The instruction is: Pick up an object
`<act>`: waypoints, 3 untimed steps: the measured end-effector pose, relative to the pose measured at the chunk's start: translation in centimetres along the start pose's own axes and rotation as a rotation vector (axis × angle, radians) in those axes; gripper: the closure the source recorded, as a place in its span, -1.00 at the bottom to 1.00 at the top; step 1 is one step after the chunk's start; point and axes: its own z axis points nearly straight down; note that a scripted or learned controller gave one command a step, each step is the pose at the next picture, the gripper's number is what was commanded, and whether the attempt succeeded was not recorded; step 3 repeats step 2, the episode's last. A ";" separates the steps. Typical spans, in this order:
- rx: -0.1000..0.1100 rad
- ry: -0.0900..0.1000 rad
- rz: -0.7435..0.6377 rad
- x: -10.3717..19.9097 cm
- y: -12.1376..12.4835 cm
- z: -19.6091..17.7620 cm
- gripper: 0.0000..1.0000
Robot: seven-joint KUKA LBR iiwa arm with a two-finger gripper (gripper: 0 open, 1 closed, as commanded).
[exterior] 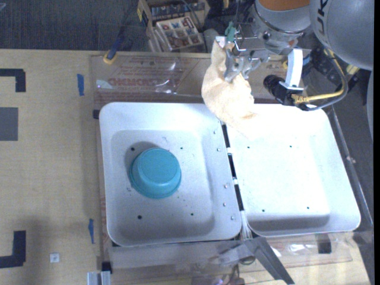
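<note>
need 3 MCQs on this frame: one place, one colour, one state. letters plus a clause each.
1. Where does the blue bowl sit?
A. left bin
B. right bin
C. on the bench

2. What colour is the cloth?
A. green
B. pale yellow
C. black

3. What state is the cloth in?
A. flat in the left bin
B. folded under the bowl
C. hanging from the tool, raised above the bins' far edge

Answers:
1 A, the bowl rests on the floor of the left bin.
2 B, the fabric looks cream-yellow.
3 C, its top is pinched in the tool and the rest dangles.
</note>
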 end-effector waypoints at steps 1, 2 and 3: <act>0.005 0.001 0.020 0.7 -2.1 6.1 1.00; 0.006 0.001 0.114 -0.6 -4.7 11.6 1.00; 0.006 0.001 0.114 -0.6 -4.7 11.6 1.00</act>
